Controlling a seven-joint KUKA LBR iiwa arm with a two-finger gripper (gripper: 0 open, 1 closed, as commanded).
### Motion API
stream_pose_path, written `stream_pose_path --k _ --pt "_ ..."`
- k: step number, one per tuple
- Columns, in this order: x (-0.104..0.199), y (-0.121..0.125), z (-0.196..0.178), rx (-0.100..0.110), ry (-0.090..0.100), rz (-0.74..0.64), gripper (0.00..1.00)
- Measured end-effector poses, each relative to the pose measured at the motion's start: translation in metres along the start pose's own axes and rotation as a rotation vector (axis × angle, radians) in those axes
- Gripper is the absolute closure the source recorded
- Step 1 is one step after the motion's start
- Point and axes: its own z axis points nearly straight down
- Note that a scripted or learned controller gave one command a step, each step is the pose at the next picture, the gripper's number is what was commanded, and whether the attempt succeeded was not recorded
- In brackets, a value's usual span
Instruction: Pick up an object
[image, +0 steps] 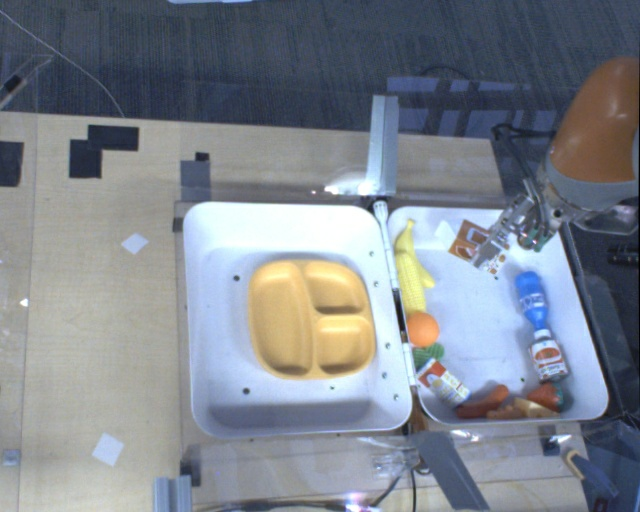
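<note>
Camera view, seen from above: along the right bin's (590, 400) near edge we find a red carrot-like item (487, 399) and a small carton (441, 381). Farther in, we see a ketchup-style bottle (546, 354) and a blue bottle (530, 292) by the right edge, an orange (423, 329) and a banana (411, 268) by the left edge. At the far edge, the gripper (519, 232) hangs beside a brown packet (468, 241); we cannot tell its state. The left bin (215, 330) carries a yellow divided tray (310, 318).
</note>
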Motion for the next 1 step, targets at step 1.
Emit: stream_pose_path --k 1 --pt "0.0656 0.0304 0.0185 0.019 0.021 0.572 1.0"
